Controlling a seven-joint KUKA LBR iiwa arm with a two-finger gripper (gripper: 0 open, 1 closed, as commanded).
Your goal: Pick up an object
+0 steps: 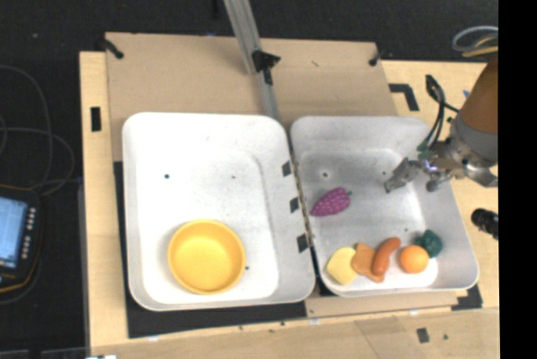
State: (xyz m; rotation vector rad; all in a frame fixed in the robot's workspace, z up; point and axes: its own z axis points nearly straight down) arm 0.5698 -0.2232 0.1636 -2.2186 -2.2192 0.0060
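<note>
jaws (413,174) blurred, arm (480,110) cropped at right

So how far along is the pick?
Nothing looks done yet: grapes, banana, carrot and orange all lie in the right bin. The gripper hangs over that bin, nothing visibly in it. Descent, grasp and lift are left.

Two shallow white plastic bins: left bin (151,148), right bin (361,139). One round yellow plastic bowl (206,256) in the left one. Six small toy foods in the right one: one purple grape bunch (331,202), one pale yellow lump (341,265), one orange flat piece (364,261), one orange-red sausage (384,254), one round orange fruit (413,259), one dark green piece (431,242). One gripper (411,173).
</note>
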